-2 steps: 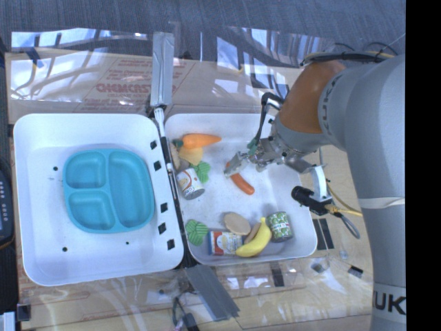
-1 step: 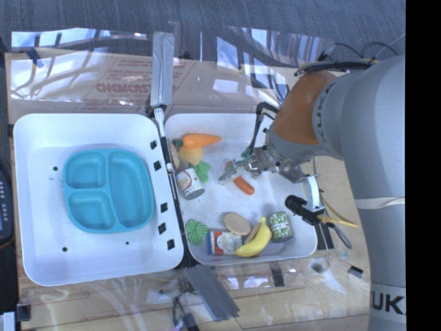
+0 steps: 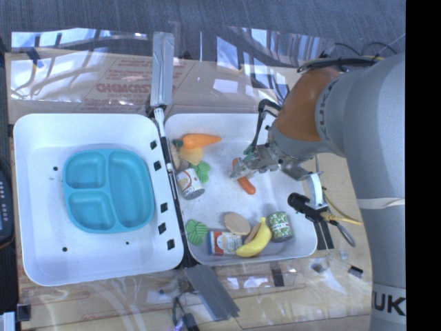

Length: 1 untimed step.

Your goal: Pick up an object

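From my seat the pick looks not yet done: my gripper is down in the right bin, toward its right wall, directly over a small orange carrot-like piece lying on the floor just below it. I cannot tell whether anything is held. The other toys wait untouched: 1 carrot near the top edge, 1 banana and 1 green can along the bottom edge.
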Available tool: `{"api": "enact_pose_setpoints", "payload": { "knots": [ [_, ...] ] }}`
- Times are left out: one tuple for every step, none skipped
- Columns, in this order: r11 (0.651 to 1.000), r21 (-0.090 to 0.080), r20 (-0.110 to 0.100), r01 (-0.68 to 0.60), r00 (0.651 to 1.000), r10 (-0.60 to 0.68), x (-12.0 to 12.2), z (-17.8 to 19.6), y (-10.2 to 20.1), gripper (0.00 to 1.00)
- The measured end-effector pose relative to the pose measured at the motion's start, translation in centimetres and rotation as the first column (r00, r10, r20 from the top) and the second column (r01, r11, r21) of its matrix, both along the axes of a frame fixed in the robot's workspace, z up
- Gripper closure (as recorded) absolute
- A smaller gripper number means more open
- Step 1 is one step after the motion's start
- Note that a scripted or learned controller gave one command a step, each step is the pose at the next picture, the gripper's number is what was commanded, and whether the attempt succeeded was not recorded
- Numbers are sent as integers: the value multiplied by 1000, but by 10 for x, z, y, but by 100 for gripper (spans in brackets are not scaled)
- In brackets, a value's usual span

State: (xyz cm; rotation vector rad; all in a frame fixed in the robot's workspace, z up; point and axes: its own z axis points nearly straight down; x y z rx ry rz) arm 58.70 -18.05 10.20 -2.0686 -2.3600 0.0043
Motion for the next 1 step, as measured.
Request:
{"api": "enact_pose_setpoints", "payload": {
  "knots": [
    [962, 0, 6, 272, 962, -272, -3, 131, 48, 100]
  ]
}}
